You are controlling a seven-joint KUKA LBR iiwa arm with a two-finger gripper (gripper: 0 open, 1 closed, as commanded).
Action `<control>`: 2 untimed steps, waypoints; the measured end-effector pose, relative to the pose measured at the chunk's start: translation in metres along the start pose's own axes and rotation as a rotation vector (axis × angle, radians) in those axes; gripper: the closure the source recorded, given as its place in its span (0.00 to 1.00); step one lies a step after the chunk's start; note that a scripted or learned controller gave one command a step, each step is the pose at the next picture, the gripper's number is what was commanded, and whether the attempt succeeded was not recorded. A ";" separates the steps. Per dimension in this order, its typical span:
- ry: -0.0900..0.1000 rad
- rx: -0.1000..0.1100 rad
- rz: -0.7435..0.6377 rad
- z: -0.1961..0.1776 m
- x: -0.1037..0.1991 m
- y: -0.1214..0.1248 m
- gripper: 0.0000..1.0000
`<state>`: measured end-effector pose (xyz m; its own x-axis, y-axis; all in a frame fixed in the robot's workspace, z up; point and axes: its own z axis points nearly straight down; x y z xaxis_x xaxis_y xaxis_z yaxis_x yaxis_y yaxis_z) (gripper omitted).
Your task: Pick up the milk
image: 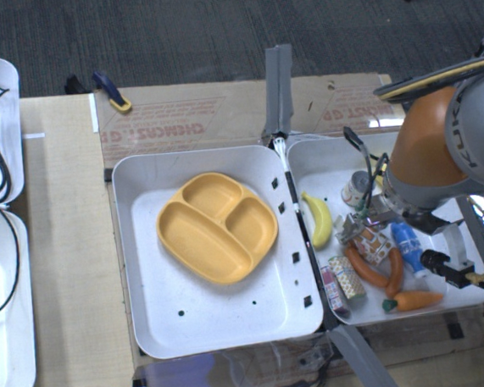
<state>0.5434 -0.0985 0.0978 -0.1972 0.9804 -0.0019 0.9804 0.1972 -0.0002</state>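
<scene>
Beneath the arm, a small patterned milk carton [371,241], seemingly brown-and-white; hand [372,218] grip unclear.

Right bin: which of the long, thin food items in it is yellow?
The banana, lying along the right bin's left wall beside the divider; the sausages are reddish-brown and the carrot orange.

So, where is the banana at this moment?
The banana lies in the right bin, at its left side beside the divider between the two bins, to the left of the sausage and the other food items.
</scene>
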 end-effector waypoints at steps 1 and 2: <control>0.003 0.006 -0.113 -0.090 0.066 -0.015 1.00; 0.004 0.013 -0.112 -0.094 0.065 -0.014 1.00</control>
